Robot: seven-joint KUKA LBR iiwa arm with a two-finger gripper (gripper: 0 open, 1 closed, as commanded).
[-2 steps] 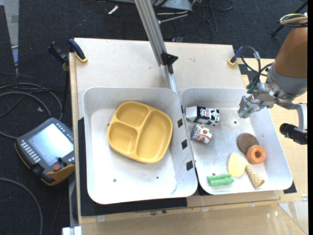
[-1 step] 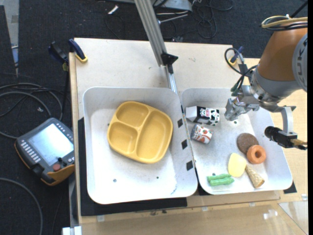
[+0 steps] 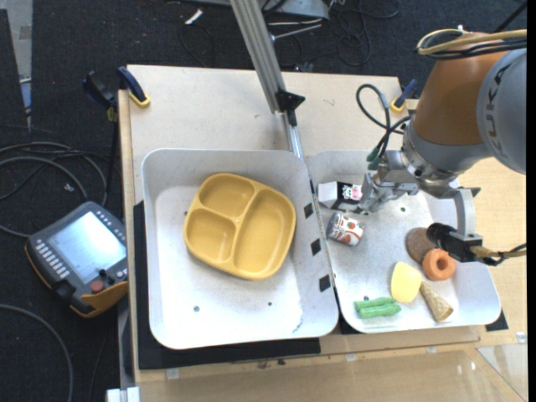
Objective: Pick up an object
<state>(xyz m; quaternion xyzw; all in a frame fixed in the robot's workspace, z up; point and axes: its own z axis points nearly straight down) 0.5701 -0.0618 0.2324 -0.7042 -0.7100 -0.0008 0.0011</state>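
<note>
Toward the far left of the right shallow white bin (image 3: 469, 304), the gripper (image 3: 368, 198) hangs just above a small white can with a red label (image 3: 346, 229), lying tipped on its side; whether its jaws are parted cannot be told. Nearer and to the right lie a yellow wedge (image 3: 405, 282), an orange ring (image 3: 438, 265), a brown disc (image 3: 418, 244), a tan cone (image 3: 437, 301) and a green pod (image 3: 377, 308). Left of them, a yellow divided plastic plate (image 3: 240, 225) sits in the other bin (image 3: 167, 308) on the pale wooden desk (image 3: 209, 107)
</note>
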